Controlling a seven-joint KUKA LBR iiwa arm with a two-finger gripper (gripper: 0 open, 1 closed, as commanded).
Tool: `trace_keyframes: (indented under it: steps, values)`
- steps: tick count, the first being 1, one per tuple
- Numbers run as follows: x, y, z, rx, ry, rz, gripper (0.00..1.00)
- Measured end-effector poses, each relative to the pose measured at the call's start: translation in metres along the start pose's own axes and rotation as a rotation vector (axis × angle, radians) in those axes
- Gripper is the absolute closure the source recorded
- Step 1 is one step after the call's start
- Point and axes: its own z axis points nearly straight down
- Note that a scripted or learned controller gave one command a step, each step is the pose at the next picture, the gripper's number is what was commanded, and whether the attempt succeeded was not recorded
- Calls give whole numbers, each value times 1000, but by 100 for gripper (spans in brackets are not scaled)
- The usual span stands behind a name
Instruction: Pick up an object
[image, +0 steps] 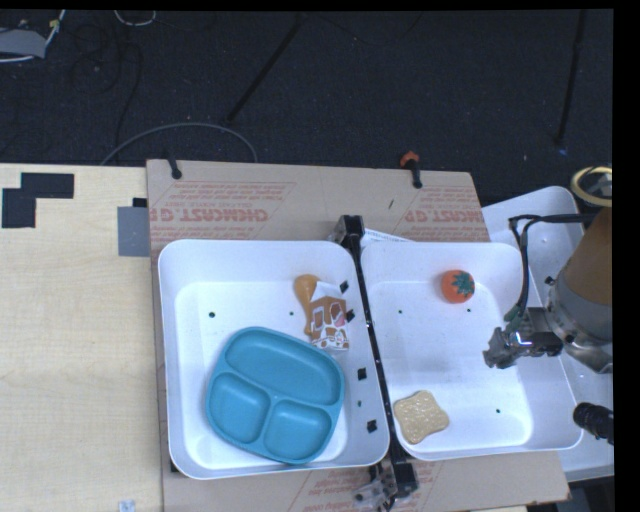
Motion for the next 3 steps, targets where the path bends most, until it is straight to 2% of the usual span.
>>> trace_keyframes:
  steps: [1, 2, 3]
  values:
    - [-2, 11, -50, 0, 0, -4, 100]
    - [53, 27, -51, 4, 2, -8, 100]
    - [108, 54, -43, 5, 2, -8, 100]
